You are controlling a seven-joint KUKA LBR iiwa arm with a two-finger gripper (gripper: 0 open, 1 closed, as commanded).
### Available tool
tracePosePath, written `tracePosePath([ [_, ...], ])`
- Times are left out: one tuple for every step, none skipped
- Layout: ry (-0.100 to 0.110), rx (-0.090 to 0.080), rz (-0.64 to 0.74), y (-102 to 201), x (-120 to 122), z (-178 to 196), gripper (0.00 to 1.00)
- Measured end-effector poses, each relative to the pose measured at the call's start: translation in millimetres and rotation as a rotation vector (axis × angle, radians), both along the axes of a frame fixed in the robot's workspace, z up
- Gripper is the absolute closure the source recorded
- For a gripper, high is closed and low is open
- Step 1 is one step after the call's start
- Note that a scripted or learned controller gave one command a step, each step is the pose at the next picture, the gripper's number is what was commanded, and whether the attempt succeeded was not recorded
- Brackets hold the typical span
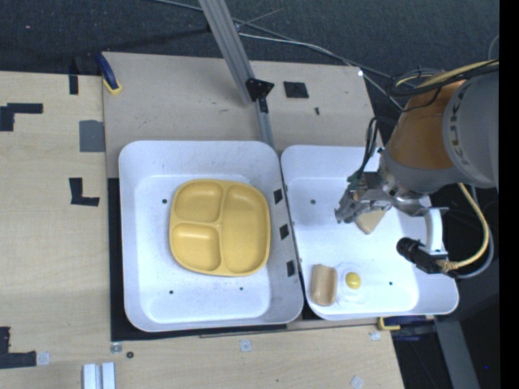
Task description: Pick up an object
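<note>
Sitting in the right shallow white bin (324, 168), a small tan wedge-shaped block (370, 219) lies directly under the gripper (357, 205), near the bin's middle-right. Block looks to be between or just beneath the dark fingers; contact can't be confirmed from this angle, and whether the claw is spread or pinched cannot be told. Grey arm with orange band (422, 132) comes in from the right, wrist tilted down over the bin, yellow cable (478, 233) looping beside it.

Same bin, near the front edge: a tan rounded cylinder-like piece (323, 284) lying flat, and just beside it on its right a toy fried egg, white with yellow yolk (352, 282). Both well apart from the gripper.

Left shallow white bin (134, 217) holds a yellow plastic divided plate with three compartments (219, 227), roughly centred, lying flat.

Bins sit side by side, touching along their inner rims, on a tan bench (49, 241) with black tape marks. Grey metal pole (227, 35) slants in from the top, ending near the bins' back edge.
</note>
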State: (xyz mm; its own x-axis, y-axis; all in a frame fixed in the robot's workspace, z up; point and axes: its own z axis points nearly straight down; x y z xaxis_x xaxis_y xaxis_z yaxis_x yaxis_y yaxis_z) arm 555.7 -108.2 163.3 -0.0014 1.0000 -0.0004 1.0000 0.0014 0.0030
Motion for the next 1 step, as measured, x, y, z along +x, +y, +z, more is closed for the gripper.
tracePosePath([
  [-0.001, -0.001, -0.001, -9.2, 3.6, 48.2, 1.00],
])
